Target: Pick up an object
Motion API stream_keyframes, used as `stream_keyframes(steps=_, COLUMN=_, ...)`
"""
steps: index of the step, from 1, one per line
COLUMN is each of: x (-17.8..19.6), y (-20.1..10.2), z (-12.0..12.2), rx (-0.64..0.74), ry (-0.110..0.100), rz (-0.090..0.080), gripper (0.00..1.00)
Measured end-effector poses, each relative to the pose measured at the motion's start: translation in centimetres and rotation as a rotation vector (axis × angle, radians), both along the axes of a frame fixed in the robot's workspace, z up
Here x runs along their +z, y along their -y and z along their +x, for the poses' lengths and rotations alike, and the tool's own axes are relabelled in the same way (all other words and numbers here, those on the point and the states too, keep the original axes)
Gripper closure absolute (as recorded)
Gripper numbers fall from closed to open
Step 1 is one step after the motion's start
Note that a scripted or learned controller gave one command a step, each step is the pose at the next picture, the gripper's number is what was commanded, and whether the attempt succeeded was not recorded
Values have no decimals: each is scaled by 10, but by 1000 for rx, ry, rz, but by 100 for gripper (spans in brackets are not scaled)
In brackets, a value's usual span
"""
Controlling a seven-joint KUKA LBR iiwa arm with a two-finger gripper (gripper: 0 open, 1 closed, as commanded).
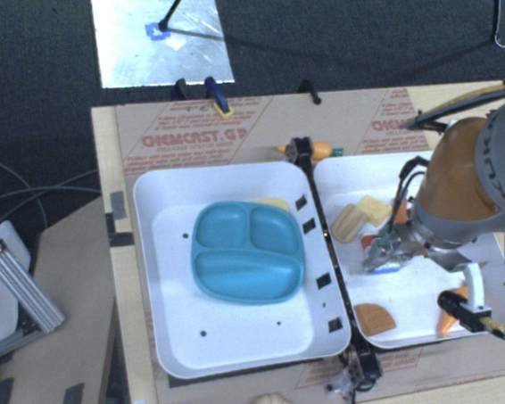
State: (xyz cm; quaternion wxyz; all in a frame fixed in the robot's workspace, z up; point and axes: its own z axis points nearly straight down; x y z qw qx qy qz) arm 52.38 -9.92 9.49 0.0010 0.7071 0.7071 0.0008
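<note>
Tool [382, 256] low in right bin [427, 326], grip state unclear; tan block [347, 222] looks light, stiff; take across narrow sides.

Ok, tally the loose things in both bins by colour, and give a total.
Blue: 1, the divided plate.
Cream or tan: 2, the blocks.
Orange-brown: 1, the flat piece.
Orange: 1, the small piece.
Total: 5, not counting anything hidden under the gripper.
</note>
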Motion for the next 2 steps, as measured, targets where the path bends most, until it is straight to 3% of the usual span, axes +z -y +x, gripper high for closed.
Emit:
stream_keyframes(steps=1, x=47, y=-2, z=10, rx=4, ry=1, rz=0, gripper=100)
stream_keyframes(steps=2, x=108, y=-5, z=4, rx=4, ry=4, rz=-1, gripper=100)
